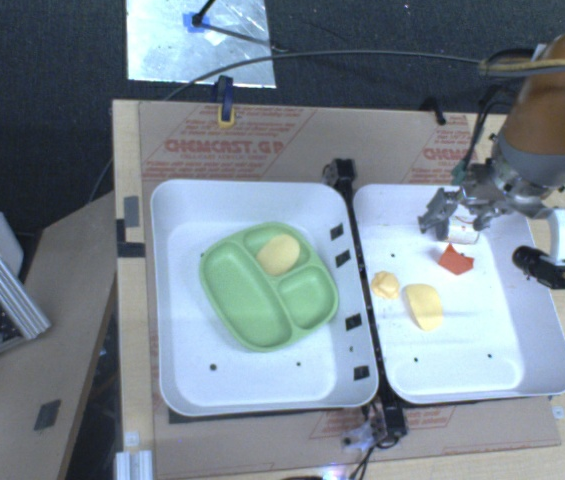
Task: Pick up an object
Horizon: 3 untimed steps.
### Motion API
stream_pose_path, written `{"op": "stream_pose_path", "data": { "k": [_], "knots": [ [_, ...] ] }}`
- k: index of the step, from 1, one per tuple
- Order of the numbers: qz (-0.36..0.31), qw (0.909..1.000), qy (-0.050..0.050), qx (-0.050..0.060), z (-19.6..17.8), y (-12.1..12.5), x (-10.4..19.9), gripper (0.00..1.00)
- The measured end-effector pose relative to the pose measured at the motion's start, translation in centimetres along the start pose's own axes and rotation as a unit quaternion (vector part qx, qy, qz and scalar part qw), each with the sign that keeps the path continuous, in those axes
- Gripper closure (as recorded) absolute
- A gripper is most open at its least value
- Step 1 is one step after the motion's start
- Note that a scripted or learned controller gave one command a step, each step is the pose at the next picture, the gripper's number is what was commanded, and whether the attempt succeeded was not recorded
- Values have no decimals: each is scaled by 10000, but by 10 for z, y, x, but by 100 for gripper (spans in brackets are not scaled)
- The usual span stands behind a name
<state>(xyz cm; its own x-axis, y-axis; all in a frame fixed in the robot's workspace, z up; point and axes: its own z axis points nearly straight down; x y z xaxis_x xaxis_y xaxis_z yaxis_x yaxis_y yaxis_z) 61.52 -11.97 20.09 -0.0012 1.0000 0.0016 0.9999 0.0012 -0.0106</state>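
Two white bins (177,298) sit side by side: the left holds one green tray (247,303) with one yellow lump (279,254), the right holds two yellow pieces (423,305) and one red piece (455,260), just beside the gripper (449,218), fingers spread, grasping nothing.
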Motion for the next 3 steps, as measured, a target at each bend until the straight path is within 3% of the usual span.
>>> {"op": "stream_pose_path", "data": {
  "k": [1,3],
  "knots": [
    [-11,10000,-8,-60,-7,3,0,0],
    [0,10000,-5,-40,90,-3,-7,0]
  ]
}}
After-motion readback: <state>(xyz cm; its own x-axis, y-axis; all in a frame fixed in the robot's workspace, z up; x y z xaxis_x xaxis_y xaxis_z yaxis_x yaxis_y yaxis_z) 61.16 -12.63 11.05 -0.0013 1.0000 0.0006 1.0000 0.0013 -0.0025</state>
